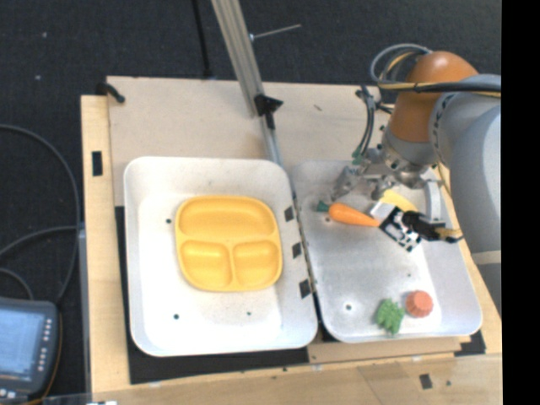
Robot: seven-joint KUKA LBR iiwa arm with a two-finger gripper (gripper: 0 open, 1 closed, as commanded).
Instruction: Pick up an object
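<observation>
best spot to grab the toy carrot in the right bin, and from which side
Probably mid-body on the carrot, coming from above with the fingers across its narrow width. It lies flat, long axis running left-right across the right bin, green top leftward. The gripper is just above it.

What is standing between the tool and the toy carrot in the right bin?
Nothing visible stands between them. The tool hangs in the right bin just above the toy carrot, at its upper side. The green toy and the red toy lie far off, near the bin's lower edge.
</observation>
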